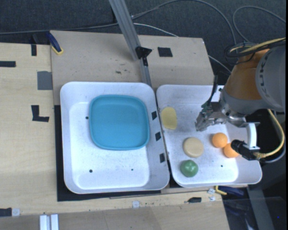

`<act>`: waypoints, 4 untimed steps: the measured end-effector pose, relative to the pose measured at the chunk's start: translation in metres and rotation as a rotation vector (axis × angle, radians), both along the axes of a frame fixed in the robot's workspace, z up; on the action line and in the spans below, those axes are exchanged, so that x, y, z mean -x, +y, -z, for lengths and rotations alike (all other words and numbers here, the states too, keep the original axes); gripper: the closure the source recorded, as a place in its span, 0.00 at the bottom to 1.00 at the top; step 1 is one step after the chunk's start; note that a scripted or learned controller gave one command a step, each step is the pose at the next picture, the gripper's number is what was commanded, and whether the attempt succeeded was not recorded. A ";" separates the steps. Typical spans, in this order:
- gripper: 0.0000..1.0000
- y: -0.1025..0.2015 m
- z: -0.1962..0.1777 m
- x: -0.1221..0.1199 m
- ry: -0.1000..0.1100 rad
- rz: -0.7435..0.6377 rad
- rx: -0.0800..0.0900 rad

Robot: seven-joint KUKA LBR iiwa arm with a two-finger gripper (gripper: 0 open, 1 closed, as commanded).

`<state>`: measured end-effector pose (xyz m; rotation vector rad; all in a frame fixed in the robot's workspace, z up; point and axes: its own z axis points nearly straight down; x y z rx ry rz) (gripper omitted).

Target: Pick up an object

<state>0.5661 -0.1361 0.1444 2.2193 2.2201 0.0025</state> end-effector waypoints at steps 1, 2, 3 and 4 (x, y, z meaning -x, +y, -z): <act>1.00 0.001 -0.057 -0.010 -0.002 0.000 0.000; 1.00 0.001 -0.062 -0.010 0.003 0.000 -0.001; 1.00 0.043 -0.062 -0.004 0.004 -0.003 -0.001; 1.00 0.096 -0.077 -0.004 0.003 -0.005 -0.002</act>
